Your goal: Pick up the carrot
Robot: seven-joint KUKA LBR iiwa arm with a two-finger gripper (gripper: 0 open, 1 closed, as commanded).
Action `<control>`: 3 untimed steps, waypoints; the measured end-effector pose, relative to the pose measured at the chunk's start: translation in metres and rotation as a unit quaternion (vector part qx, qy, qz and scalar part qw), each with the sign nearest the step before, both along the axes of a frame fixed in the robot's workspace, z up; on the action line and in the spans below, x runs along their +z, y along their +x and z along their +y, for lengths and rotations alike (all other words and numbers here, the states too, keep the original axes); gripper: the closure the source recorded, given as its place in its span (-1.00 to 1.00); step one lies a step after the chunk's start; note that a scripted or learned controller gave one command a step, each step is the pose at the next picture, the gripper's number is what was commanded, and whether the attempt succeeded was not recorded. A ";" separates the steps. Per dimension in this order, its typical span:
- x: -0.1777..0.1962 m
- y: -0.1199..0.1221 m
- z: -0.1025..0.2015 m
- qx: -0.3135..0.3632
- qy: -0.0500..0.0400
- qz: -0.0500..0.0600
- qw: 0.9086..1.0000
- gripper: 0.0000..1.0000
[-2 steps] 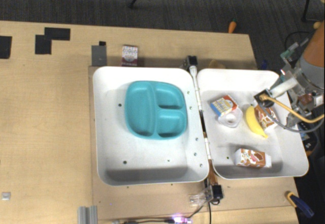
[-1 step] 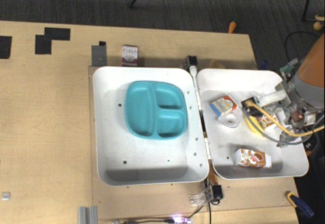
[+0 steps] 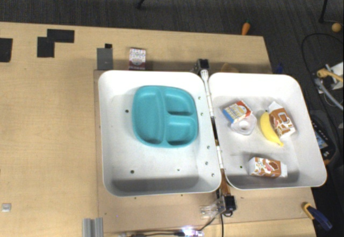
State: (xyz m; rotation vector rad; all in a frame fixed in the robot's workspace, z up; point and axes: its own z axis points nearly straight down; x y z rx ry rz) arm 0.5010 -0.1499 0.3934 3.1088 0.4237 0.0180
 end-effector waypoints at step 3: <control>-0.059 0.020 -0.044 -0.031 0.002 0.006 1.000 -1.00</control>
